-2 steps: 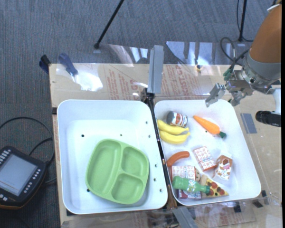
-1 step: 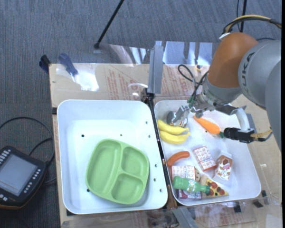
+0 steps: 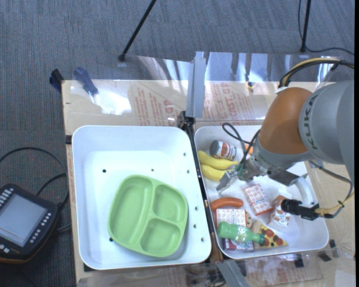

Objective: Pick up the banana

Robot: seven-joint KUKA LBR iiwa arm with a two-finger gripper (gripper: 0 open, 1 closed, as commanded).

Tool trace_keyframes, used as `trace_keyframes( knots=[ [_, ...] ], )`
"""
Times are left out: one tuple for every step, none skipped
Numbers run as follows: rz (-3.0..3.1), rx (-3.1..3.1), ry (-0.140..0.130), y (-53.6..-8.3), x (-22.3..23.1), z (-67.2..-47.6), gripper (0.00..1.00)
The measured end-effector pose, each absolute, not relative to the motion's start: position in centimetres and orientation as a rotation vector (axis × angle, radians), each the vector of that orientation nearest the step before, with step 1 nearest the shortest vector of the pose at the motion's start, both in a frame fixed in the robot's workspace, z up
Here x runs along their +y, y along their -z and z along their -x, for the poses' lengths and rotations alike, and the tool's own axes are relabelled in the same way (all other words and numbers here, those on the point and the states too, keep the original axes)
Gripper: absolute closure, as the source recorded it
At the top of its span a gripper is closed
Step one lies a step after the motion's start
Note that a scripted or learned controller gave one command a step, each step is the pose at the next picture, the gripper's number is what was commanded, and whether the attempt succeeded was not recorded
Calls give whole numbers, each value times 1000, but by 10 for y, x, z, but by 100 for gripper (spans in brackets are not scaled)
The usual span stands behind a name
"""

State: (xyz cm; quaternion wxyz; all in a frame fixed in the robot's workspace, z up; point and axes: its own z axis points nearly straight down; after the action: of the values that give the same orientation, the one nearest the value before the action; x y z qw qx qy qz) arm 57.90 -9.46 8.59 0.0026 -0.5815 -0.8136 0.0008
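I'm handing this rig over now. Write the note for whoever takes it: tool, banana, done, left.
Tool: low in the right bin, fingers spread open, holding nothing, just right of the banana.
Banana: lies at the right bin's left wall, below a small can, among other toy food.
Left bin: holds a green divided plate.
Done: approach only.
Left: close on the banana and lift it.

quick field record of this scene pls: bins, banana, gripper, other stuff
left bin: holds a green divided plate
right bin: holds banana, can, hot dog, green bottle, pizza slice, small cartons
banana: yellow, at the right bin's left wall, lying below the can
gripper: just right of the banana, low over it; nothing seen between its fingers
green bottle: lying on its side at the near edge
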Motion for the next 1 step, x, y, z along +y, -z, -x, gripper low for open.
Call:
trace_keyframes(
  knots=[
    [1661,-2637,-28,-83,-101,-636,0]
  ],
)
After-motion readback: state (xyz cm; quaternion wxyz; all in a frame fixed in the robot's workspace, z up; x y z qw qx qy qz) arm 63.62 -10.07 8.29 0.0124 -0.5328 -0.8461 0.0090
